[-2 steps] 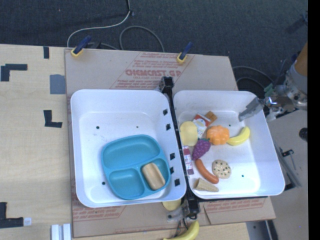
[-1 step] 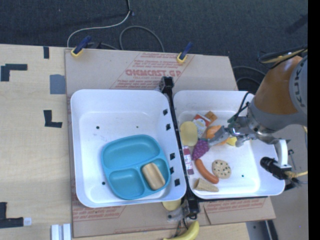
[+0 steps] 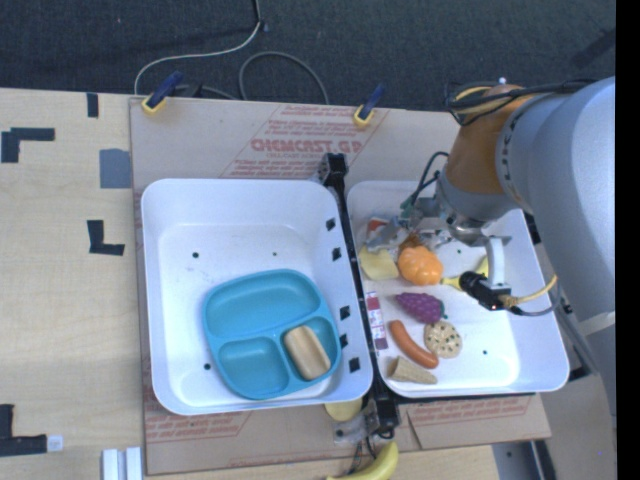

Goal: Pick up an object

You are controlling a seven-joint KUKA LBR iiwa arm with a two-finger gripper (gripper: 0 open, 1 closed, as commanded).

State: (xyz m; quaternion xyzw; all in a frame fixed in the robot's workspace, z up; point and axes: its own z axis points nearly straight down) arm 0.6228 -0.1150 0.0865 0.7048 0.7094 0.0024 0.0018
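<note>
- Right now, gripper [image 3: 425, 230] low in right bin [image 3: 535, 368], near its back-left corner, just above the orange fruit [image 3: 420, 265]; can't tell if it grips anything.
- Grapes [image 3: 421, 306], sausage [image 3: 407, 341], cookie [image 3: 442, 339] toward bin's front.
- Left bin [image 3: 170, 218]: blue tray [image 3: 255, 313] with bread roll [image 3: 307, 351], front-right compartment.

Red print on cardboard sheet [image 3: 290, 148] (upside down, blurred): not legible.
</note>
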